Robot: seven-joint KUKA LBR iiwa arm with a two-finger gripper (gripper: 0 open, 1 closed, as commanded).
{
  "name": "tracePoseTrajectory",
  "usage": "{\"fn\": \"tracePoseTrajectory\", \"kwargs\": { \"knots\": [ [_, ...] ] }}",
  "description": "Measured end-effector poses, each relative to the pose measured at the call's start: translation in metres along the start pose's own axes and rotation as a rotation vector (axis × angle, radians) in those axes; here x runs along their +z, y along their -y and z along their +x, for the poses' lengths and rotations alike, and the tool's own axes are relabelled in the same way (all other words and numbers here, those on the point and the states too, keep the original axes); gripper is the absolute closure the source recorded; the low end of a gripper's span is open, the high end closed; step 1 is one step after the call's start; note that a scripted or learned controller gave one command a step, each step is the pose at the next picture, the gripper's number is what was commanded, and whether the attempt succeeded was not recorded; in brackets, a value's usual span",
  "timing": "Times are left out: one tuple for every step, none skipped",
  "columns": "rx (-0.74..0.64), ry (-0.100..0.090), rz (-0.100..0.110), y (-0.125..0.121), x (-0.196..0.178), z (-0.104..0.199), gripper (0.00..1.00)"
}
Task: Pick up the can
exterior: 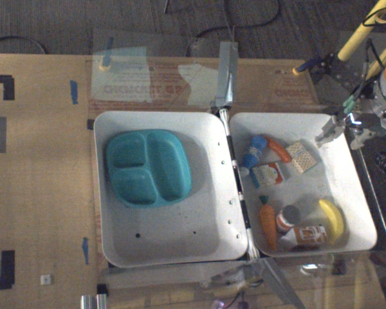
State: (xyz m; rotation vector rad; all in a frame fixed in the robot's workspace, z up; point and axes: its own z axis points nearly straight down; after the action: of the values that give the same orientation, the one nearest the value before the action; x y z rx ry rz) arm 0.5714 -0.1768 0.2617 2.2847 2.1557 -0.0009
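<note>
Right bin (pixel 363 198): can (pixel 284 219) half-hidden among clutter.

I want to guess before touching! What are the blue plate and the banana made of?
The blue plate looks like smooth, matte plastic: one even teal colour with moulded compartments. The banana is probably toy plastic, evenly yellow with a slight shine, though a real one can't be ruled out.

Grey carpet floor (pixel 83 8), black cables (pixel 251 5), plywood bench (pixel 38 172), blue tape marks (pixel 73 92)
</note>
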Motion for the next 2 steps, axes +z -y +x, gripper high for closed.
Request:
{"fn": "tracePoseTrajectory", "kwargs": {
  "knots": [
    [0.328,-0.002,0.003,-0.006,0.161,-0.015,0.00],
    [0.317,0.001,-0.004,-0.021,0.175,-0.005,0.00]
  ]
}}
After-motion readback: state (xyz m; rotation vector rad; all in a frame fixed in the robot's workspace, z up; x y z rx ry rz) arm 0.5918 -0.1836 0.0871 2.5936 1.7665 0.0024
